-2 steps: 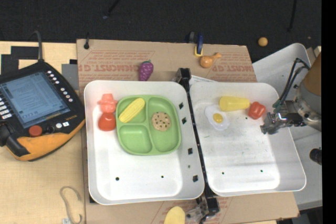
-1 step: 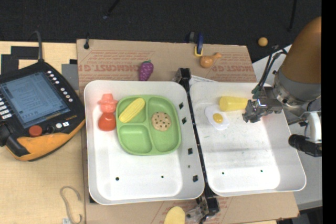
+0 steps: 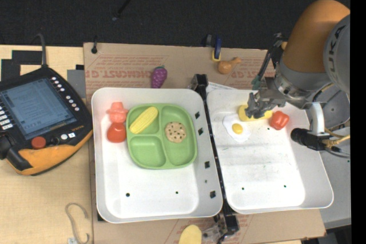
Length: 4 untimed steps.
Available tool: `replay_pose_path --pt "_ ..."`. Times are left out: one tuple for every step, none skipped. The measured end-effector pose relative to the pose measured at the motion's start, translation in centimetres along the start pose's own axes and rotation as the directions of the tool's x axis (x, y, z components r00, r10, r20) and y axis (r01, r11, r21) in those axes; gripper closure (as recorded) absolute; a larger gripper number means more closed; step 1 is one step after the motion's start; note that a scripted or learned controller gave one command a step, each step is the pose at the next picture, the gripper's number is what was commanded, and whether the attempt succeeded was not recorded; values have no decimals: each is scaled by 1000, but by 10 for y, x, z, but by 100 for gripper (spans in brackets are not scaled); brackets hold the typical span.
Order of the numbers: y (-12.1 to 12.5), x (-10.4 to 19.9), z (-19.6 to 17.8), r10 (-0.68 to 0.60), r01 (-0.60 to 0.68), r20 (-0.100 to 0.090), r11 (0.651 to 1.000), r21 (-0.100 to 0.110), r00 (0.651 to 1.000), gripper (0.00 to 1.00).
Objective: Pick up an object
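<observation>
**Tool Position Over the Right Bin, Upper Region**

The arm (image 3: pixel 320 37) enters from the right of the frame. Its tool (image 3: pixel 258 107) sits low over the upper part of the right bin (image 3: pixel 274 180), directly above a yellow object (image 3: pixel 249 116) that lies on the bin floor. The dark tool body hides most of that object, and whether the tool is spread or closed cannot be told; no object can be confirmed between its tips.

Right bin contents:
- A red object (image 3: pixel 279 120) lies just to the right of the tool.
- A toy fried egg (image 3: pixel 237 129) lies just below and left of the yellow object.

Left bin (image 3: pixel 148 197) contents:
- A green divided plate (image 3: pixel 161 152) sits in the upper half. It carries a yellow corn cob (image 3: pixel 143 119) in its upper-left compartment and a cookie (image 3: pixel 175 132) in its upper-right compartment.
- A red-and-pink figure (image 3: pixel 116 122) stands just left of the plate.

On the surface beyond the bins lie a purple item (image 3: pixel 159 76) and an orange item (image 3: pixel 227 65). A control pendant (image 3: pixel 37 111) rests at the left of the frame.
</observation>
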State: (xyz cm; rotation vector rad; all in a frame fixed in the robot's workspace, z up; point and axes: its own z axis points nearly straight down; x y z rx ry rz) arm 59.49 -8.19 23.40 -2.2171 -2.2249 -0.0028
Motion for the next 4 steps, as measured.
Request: replay_pose_path --pt "25 29 4 2 -2 0 1000 1 1000 100" --pt "17 22 -2 4 -4 1 1000 4 1000 100" --pt "4 24 5 9 -9 1 1000 5 1000 100" --pt "18 28 -2 5 -5 1 1000 1 1000 100"
